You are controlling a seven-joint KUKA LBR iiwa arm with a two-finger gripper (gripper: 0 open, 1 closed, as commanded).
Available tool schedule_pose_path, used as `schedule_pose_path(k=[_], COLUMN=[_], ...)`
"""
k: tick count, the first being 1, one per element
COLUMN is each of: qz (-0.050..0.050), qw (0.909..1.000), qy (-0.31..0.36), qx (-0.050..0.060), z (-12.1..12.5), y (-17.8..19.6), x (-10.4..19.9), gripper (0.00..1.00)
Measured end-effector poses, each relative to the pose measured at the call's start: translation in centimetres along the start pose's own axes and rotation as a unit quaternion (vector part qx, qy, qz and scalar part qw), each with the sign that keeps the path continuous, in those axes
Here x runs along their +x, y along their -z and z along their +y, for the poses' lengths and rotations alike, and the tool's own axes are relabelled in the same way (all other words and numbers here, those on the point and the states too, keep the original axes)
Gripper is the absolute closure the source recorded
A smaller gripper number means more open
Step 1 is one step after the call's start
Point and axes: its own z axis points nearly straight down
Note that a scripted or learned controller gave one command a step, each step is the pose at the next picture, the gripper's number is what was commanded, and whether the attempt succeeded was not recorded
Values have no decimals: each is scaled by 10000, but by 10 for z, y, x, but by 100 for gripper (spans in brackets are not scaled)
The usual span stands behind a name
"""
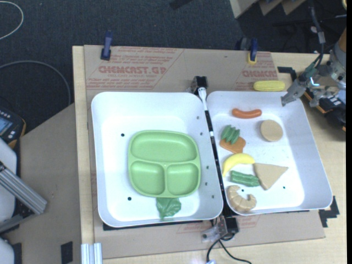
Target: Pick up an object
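My gripper (290, 95) hangs at the right bin's (308, 164) far right corner, its state unclear. Corn cob (269, 85) lies just beside it on the counter (165, 65); sausage (246, 113) sits nearby in the bin.

Bright, even overhead light; white bins (104, 147) near overexposed, faint soft shadows under food items. Overall image slightly soft; dark floor (82, 10) low in detail.

— What does the arm's end look like at the right edge?
— The gripper (291, 94) is grey metal with thin dark fingers (287, 99); behind it sit a pale rounded housing, teal wiring and an orange patch.
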Motion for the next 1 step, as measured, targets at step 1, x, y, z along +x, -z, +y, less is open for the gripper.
schedule_pose_path(k=[1], qz=[-30], qw=[9999], qy=[16], qx=[-109], z=[-40], y=[315], x=[46], gripper=[0])
